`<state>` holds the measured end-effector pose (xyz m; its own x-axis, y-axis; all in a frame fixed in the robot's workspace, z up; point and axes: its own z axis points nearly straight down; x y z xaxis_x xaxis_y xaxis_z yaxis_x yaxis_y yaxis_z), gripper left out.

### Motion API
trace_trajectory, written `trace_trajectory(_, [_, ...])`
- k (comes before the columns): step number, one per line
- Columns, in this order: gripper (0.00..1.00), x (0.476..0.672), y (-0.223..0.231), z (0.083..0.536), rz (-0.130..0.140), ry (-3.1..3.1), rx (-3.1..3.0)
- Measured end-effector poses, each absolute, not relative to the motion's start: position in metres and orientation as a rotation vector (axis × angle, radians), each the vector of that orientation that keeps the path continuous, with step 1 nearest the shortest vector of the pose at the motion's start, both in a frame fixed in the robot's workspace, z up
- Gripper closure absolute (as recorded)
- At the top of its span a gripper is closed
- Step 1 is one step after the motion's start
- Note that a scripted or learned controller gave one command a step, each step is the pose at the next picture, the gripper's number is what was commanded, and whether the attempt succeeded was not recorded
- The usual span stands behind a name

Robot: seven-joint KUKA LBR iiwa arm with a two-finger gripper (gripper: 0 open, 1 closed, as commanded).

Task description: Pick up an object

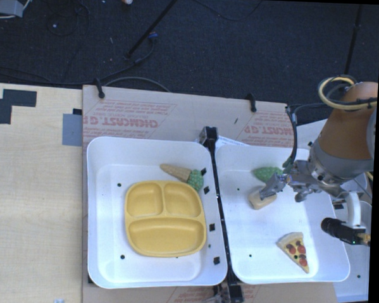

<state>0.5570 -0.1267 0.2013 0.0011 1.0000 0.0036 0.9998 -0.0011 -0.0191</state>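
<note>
Two shallow white plastic bins sit side by side on the surface, the left bin and the right bin. From the right reaches the grey arm with its orange upper part. A yellow three-compartment plate lies in the left bin, with a tan cone with a green tip just beyond its far edge. In the right bin lie a pizza-slice toy near the front, a green leafy piece and a tan block at the end effector, whose fingers stand apart with nothing between them
</note>
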Motion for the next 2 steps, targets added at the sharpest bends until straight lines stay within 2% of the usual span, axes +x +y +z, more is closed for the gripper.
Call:
trace_trajectory(1, [0.00, 0.559, -0.127, 0.207, 0.008, -2.217, -2.215])
trace_trajectory(2, [0.00, 0.564, -0.133, 0.155, 0.011, -2.213, -2.214])
